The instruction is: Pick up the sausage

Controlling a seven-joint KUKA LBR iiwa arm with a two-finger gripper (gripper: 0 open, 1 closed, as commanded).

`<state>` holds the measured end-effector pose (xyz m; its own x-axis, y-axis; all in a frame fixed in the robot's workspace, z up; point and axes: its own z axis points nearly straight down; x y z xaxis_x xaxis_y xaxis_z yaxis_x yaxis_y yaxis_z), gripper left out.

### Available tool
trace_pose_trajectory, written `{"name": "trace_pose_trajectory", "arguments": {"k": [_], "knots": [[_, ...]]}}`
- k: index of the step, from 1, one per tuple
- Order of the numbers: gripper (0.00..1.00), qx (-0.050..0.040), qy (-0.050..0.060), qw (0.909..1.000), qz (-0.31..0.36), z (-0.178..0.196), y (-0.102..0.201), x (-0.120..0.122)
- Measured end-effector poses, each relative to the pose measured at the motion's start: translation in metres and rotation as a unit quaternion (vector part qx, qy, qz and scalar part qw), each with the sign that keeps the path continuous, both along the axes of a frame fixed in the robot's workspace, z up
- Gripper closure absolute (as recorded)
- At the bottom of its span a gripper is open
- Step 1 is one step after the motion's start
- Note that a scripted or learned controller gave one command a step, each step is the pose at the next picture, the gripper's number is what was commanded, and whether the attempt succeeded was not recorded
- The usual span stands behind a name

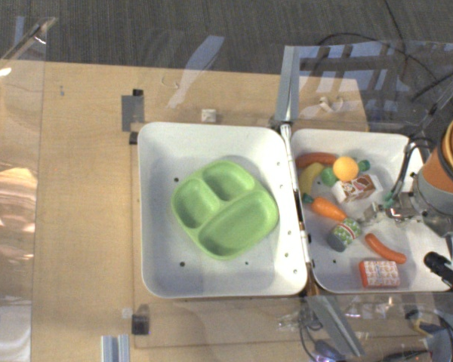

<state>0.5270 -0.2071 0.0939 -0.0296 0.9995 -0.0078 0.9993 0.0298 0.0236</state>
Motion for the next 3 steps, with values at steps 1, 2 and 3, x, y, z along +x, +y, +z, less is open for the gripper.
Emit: {"name": "trace_pose_trajectory", "arguments": {"k": [1, 2, 3], "knots": [[0.0, -0.0004, -0.003, 0.9994, -0.035, 0.0, 0.0, -0.03], [1.0, -0.0027, -0.008, 0.9994, -0.033, 0.013, -0.001, -0.027], [1.0, 0.0027, 0.008, 0.9995, 0.031, 0.091, 0.089, -0.006]]}}
